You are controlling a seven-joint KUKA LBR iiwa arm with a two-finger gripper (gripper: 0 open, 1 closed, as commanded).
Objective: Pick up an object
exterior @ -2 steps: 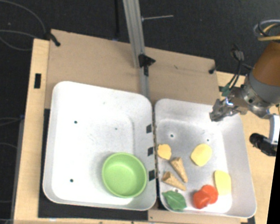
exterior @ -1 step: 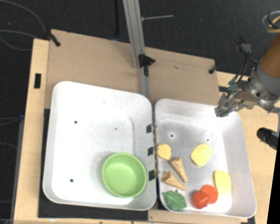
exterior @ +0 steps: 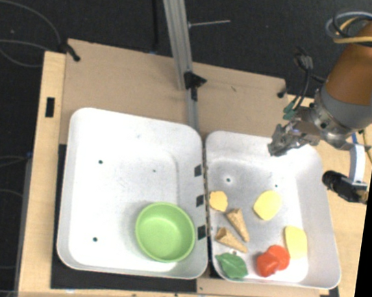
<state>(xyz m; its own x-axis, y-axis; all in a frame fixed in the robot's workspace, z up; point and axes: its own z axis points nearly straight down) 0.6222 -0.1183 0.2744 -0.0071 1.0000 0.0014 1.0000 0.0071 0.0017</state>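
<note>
While the arm reaches in from the right, the claw (exterior: 282,143) hangs over the far edge of the right bin (exterior: 254,154), above bare white floor; at this slant and size its fingers blur into one dark mass, so whether they are spread or pressed together cannot be told, and nothing is seen between them. Every candidate object lies toward the near side of the same bin, well apart from the claw. Nearest is the yellow oval piece (exterior: 267,206), almost straight toward the camera from the claw, its long axis apparently tilted slightly off the bin's side wall. Beyond it sit a yellow block (exterior: 295,241), a red piece (exterior: 272,260), a green piece (exterior: 232,265), two tan cones (exterior: 235,229) and a small yellow round piece (exterior: 218,200) near the dividing rim. A green bowl (exterior: 165,232) rests in the left bin (exterior: 107,167). Judged from this layout, the coming move calls for travel toward the near side, then descent.
</note>
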